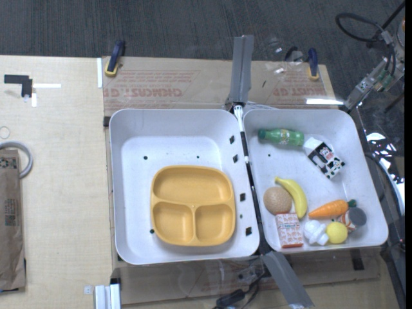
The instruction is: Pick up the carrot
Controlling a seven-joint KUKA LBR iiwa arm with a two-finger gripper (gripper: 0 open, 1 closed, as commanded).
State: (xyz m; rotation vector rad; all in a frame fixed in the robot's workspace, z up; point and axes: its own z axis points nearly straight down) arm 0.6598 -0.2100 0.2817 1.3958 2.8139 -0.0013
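the carrot (329, 208) lies in the right bin (364, 152), near right corner, touching the lemon (337, 232) and close to the banana (294, 195). a grasp here may catch these neighbours or slip. the gripper's state cannot be told.

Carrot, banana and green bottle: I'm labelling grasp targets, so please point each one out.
carrot (328, 208), camera view, middle of its orange body.
banana (295, 195), camera view, middle of its yellow curve.
green bottle (281, 136), camera view, middle of its body.
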